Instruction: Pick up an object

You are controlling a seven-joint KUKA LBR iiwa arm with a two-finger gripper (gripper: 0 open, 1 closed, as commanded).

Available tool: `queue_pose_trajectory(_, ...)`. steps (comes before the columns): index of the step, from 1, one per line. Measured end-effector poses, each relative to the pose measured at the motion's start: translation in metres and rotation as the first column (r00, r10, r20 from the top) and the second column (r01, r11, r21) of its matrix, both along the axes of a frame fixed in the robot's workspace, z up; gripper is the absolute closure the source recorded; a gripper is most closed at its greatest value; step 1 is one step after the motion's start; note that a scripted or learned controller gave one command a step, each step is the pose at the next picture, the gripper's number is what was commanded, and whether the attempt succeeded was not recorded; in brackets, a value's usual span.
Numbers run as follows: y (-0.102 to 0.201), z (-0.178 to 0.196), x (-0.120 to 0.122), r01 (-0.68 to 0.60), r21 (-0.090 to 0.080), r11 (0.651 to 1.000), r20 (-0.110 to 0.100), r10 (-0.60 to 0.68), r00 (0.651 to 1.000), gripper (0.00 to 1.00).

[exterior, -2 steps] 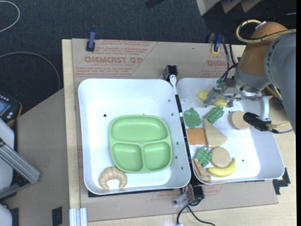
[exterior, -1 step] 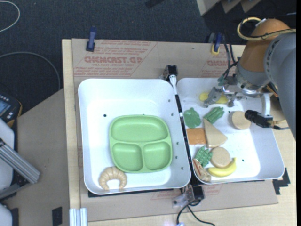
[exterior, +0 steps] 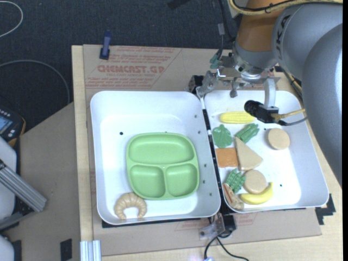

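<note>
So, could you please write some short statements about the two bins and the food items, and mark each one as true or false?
1. The green divided plate lies in the left bin. True.
2. The croissant sits on the plate. False: it lies on the bin floor, beside the plate's near left corner.
3. The corn cob lies in the right bin. True.
4. The banana lies at the far end of the right bin. False: it is at the near end, next to a round cookie.
5. The hand holds the corn cob. False: the hand is above the far edge of the right bin, and the corn lies on the bin floor.
</note>
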State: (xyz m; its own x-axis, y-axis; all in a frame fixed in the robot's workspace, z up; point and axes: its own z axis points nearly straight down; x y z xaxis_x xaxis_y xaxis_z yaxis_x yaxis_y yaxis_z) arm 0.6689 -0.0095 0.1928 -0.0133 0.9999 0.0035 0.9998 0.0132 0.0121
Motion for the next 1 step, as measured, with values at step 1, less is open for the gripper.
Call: queue_pose_trajectory(1, -0.0096, 0.0034, -0.0015, 0.011, -0.004, 1.0, -0.007, -0.011, 1.0, 1.0)
